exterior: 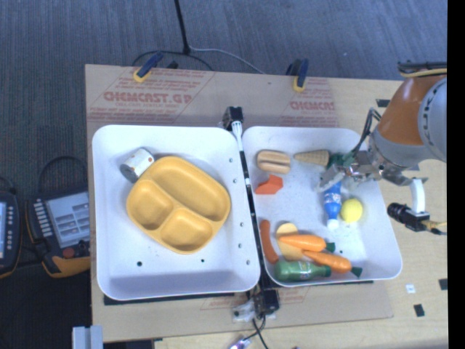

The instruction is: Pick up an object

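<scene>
Gripper [341,169] low over the right bin [378,264], upper right of frame, nothing visibly held.

We cannot tell how the gripper is set. It hangs just above a blue bottle [332,203], beside a yellow ball [352,210] and a cone [312,157]. We judge the risk to be crowding: closing here could pinch two items or nudge the ball aside, leaving no grasp.

The grey arm with its orange band reaches in from the right, its pincer [340,171] lowered.
</scene>
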`<state>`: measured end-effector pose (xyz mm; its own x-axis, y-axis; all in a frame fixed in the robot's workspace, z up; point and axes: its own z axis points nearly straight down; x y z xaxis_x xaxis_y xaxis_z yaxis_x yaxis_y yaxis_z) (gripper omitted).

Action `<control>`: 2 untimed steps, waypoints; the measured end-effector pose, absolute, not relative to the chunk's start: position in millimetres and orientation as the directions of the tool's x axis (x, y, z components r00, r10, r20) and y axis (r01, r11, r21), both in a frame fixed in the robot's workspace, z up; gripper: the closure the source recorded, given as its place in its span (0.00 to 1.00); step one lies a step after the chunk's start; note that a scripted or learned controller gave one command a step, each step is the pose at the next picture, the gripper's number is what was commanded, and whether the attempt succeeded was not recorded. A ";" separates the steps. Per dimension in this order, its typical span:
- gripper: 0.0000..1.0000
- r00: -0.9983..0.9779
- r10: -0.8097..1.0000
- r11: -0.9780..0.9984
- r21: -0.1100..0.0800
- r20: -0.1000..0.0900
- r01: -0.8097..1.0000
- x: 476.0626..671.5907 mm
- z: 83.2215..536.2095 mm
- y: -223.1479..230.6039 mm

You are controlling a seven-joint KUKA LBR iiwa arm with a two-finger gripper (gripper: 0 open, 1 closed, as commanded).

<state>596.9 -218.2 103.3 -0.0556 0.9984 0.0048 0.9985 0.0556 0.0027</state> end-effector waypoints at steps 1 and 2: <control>1.00 -0.054 0.999 0.054 0.001 -0.001 0.999 595.7 112.7 -220.8; 1.00 0.144 0.990 -0.144 0.000 -0.001 0.990 603.0 178.6 -179.1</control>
